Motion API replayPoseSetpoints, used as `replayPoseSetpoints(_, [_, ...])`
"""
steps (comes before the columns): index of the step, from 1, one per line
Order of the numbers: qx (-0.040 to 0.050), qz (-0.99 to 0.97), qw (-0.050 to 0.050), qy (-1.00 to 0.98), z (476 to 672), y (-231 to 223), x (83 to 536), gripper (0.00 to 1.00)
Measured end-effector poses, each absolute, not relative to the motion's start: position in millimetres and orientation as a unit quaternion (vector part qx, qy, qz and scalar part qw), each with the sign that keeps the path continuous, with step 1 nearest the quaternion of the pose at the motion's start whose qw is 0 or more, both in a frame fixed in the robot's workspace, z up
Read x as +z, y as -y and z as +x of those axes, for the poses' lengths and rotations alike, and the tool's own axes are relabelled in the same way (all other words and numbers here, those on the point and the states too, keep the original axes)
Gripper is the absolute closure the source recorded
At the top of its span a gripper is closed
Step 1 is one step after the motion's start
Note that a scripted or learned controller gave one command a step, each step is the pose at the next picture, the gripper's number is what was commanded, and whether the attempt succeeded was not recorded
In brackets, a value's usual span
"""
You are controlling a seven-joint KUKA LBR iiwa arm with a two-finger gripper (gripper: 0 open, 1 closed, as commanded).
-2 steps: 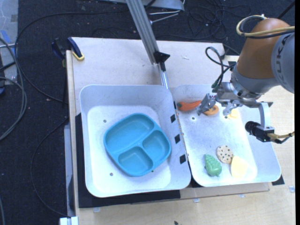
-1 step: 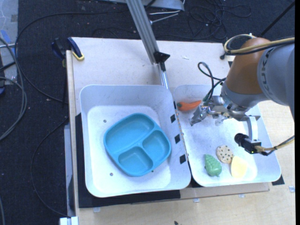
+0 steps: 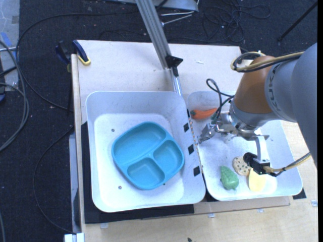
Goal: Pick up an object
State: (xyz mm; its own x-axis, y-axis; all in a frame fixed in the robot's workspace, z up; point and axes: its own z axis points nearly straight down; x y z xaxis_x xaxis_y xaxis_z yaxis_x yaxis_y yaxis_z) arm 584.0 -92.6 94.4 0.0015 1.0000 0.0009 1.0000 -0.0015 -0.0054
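Bench (image 3: 126, 64), unlabelled blue tray (image 3: 147, 155)

Lighting is pretty even and bright over the bench, kinda cool and bluish overall. The two white bins (image 3: 136, 105) are close to blown out, especially the left one's rim, so you lose surface detail there. The blue plate (image 3: 147, 155) has a soft sheen but no hard glare. Shadows are weak and fuzzy; there's a dark strip under the bins toward 7 o'clock. The floor (image 3: 40, 44) from 9 round to 12 o'clock is dim and speckly. The arm (image 3: 272, 92) at 3 o'clock looks soft, slightly blurred, with a warm highlight on its orange band. Overall it's low-res and a bit grainy.
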Motion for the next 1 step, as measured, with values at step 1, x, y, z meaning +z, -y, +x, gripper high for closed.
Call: replayPoseSetpoints(1, [-0.0004,-0.708,-0.001,0.706,585.8,93.1,108.3,1.00])
